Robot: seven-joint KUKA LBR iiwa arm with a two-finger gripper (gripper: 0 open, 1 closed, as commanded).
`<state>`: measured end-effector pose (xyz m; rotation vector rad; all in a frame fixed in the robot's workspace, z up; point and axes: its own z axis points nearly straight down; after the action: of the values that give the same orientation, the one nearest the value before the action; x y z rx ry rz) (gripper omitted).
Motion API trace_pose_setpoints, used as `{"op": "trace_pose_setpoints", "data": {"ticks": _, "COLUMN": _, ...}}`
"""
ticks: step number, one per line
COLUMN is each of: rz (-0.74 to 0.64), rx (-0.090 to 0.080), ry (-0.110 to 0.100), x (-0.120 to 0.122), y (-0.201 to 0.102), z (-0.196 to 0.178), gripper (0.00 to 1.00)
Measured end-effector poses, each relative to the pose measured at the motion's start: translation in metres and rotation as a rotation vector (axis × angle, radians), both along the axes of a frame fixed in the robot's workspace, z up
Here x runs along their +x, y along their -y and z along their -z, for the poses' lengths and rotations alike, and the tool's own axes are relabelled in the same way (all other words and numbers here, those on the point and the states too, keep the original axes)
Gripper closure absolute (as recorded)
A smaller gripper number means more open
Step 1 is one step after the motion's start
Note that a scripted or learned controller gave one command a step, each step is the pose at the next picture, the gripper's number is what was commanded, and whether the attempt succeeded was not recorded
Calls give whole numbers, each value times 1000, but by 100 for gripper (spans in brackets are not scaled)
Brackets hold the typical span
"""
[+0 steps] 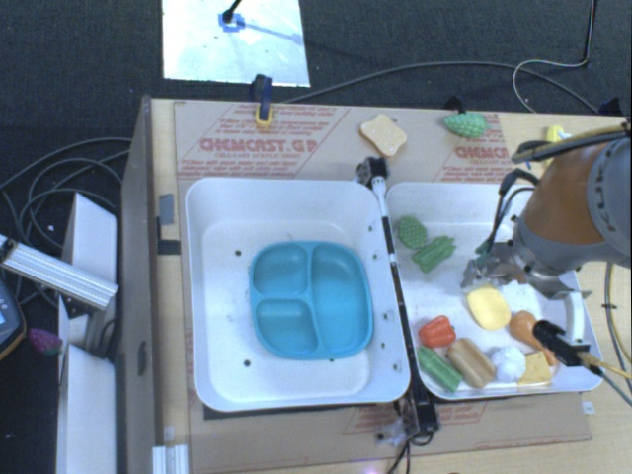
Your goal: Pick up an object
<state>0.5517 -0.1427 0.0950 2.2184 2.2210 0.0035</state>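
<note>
The right bin [449,197] holds several toy foods. Among them are a yellow lemon-like piece [488,307], two green pieces [412,231] [434,254], a red and orange pepper [436,331], a green pod [438,368], a tan sausage roll [471,360], a white piece [509,363], a yellow wedge [538,368] and an orange piece [522,323]. My gripper [491,270] hangs low over the right bin, just above and behind the yellow piece. The wrist hides its tips.
A blue divided plate [311,299] lies in the left bin [222,265]. On the cardboard behind the bins sit a toy bread slice [383,134], a green toy [465,123] and a clamp [263,102]. Cables run behind the bench on the right.
</note>
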Motion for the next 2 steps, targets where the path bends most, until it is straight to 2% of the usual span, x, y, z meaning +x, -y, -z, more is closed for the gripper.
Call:
{"op": "trace_pose_setpoints", "data": {"ticks": 1, "rz": 1, "rx": -2, "ry": 1, "x": -22, "y": 34, "z": -76, "gripper": 100}}
{"op": "trace_pose_setpoints", "data": {"ticks": 2, "rz": 0, "rx": -1, "ry": -1, "x": -22, "y": 33, "z": -76, "gripper": 0}}
